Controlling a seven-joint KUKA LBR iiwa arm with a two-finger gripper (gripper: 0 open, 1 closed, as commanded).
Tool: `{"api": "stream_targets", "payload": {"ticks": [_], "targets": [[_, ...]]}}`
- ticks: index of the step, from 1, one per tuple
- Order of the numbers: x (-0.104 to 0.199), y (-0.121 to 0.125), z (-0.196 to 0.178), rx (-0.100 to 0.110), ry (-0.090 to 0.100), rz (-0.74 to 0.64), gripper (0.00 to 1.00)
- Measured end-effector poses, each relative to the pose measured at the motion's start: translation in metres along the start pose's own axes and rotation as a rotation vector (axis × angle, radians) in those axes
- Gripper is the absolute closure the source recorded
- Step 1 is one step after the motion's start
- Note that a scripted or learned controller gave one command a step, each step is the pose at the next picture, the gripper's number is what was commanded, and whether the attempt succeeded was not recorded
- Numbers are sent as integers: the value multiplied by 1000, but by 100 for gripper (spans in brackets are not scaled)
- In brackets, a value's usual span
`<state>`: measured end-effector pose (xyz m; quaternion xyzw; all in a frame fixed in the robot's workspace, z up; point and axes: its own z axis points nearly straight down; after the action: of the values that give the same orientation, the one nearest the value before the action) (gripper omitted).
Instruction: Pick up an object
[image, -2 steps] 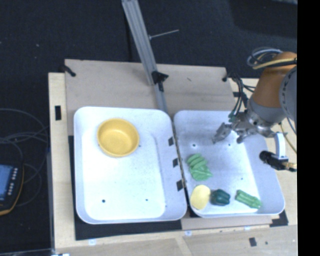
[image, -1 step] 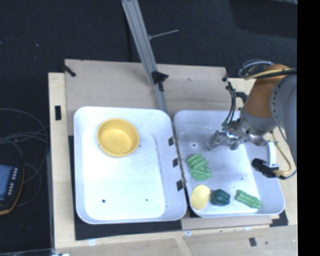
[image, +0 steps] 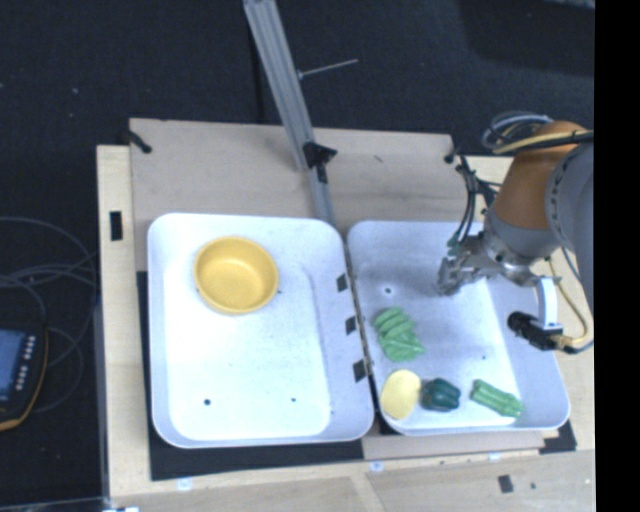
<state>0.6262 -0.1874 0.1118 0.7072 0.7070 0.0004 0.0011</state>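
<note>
The right bin (image: 420, 250) holds a light green ridged object (image: 397, 334) near its left wall. Along its front edge lie a pale yellow round object (image: 400, 393), a dark green pepper-like object (image: 440, 394) and a green oblong object (image: 496, 398). My gripper (image: 452, 277) hangs over the bare upper middle of the right bin, up and to the right of the ridged object, with nothing visible between its fingers. A yellow bowl (image: 236, 274) sits in the upper left of the left bin (image: 250, 390).
A slanted metal pole (image: 290, 100) rises from behind the bins' divide. The arm's orange and grey wrist (image: 530, 200) and cables (image: 545, 325) overhang the right bin's right side. A handheld device (image: 15, 370) lies off the bench at far left.
</note>
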Motion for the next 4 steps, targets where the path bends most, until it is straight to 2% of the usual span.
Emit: {"api": "stream_targets", "payload": {"ticks": [2, 3, 4], "targets": [[-10, -12, -115, -4, 0, 0, 100], [-11, -12, -119, 1, 1, -1, 100], [47, 0, -115, 1, 2, -5, 100]]}}
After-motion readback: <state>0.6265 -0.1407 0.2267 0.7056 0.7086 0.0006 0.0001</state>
